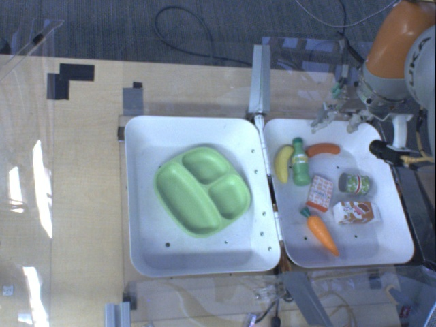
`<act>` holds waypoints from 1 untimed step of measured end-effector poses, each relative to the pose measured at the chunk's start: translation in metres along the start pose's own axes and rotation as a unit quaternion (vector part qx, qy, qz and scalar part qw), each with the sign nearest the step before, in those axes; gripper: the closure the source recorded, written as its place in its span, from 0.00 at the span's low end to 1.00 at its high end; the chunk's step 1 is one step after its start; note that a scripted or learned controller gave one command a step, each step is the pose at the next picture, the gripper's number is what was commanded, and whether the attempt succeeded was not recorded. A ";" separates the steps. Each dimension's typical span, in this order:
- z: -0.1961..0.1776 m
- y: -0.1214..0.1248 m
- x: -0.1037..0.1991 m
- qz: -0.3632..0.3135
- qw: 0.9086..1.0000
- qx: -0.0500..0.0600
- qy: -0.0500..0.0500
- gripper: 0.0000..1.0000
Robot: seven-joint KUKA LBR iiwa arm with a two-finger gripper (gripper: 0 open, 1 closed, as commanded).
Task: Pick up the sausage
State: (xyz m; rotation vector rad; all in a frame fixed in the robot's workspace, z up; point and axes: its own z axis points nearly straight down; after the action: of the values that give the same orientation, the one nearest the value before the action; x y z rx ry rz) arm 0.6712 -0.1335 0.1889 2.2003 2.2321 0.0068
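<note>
Sausage (323, 150) lies in the right bin (402, 244), near its far edge, just right of the green bottle's (300, 163) cap, w/ a banana (283, 164) on the bottle's left. Gripper (338, 114) hovers above the bin's far rim, fingers spread open – nothing between them, apart from the sausage. Also in that bin: carrot (320, 231), small can (354, 183), red-white box (318, 193), milk carton (355, 213). Left bin (139, 251) holds a green divided plate (202, 190).
</note>
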 end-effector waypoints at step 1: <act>0.099 -0.005 -0.024 -0.023 1.000 -0.003 0.000 0.00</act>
State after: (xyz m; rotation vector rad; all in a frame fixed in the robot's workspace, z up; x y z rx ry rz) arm 0.6677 -0.1576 0.0904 2.1451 2.2784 0.0135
